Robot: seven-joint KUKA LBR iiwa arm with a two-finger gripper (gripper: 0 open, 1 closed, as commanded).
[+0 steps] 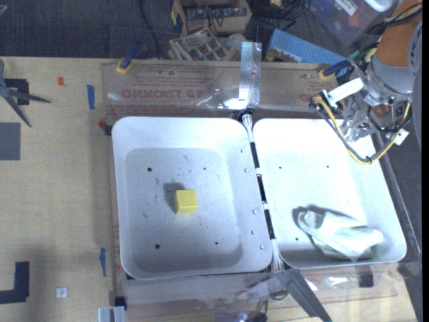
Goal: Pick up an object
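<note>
The gripper hangs over the far right corner of the right bin, below the arm's orange band. Yellow and white cables loop around it, and they clutter the view enough that I cannot tell how the fingers stand; nothing shows between them.

Nearest the camera, along the bench's front edge, a grey bracket sits below the seam between the two bins. In the right bin's near right corner lies a crumpled white cloth, touching the front wall and well apart from the gripper. In the left bin a small yellow block rests about mid-floor, a little toward the near side, casting a short shadow to its left. The floor around it is speckled with dark marks.

Farther back, clear plastic sheeting with red lettering stretches behind both bins, and an upright metal strip stands at the seam between them. Beyond the bench sit a wooden crate and a blue ribbed pad on dark carpet.
</note>
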